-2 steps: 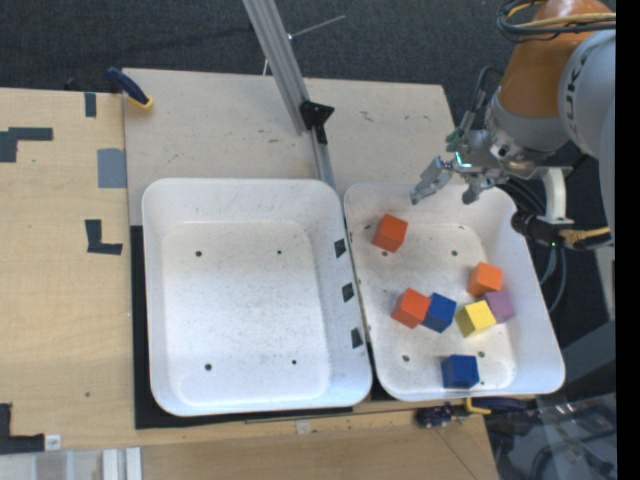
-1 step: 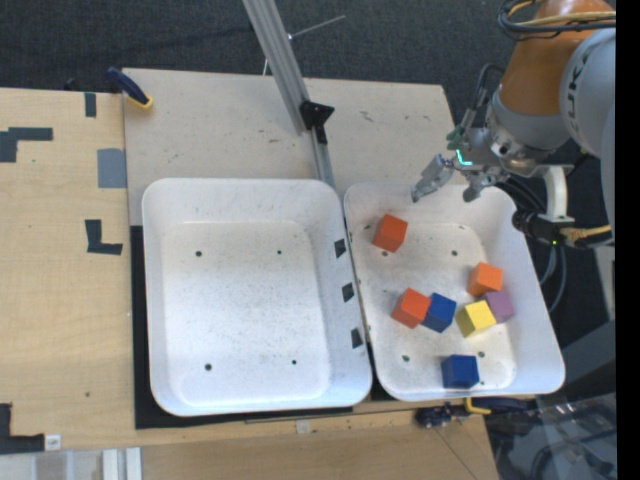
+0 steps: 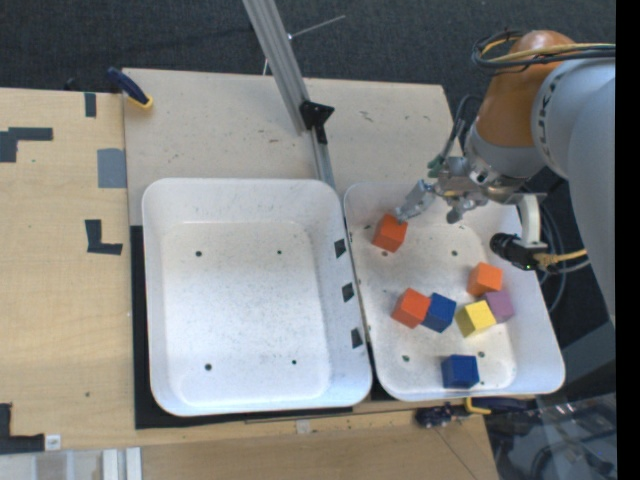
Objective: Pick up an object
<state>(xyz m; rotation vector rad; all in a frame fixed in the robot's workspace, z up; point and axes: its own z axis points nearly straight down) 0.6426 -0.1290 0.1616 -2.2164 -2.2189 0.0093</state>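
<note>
The right bin (image 3: 530,353) holds several small cubes. An orange cube (image 3: 390,234) lies alone near its far left. Toward the front sit another orange cube (image 3: 410,307), a blue cube (image 3: 439,312), a yellow cube (image 3: 476,317), a purple cube (image 3: 500,304) and a third orange cube (image 3: 486,278). A second blue cube (image 3: 460,371) rests at the front edge. My gripper (image 3: 438,208) hovers over the far part of this bin, open, with nothing between its fingers. Its left fingertip (image 3: 411,208) is just up and right of the lone orange cube.
The left bin (image 3: 240,298) sits beside the right one. A slanted metal pole (image 3: 283,63) runs from the top down to the gap between the bins. A black cable fitting (image 3: 515,251) hangs at the right bin's edge. A blue and yellow clamp (image 3: 130,87) lies at the bench's far left.
</note>
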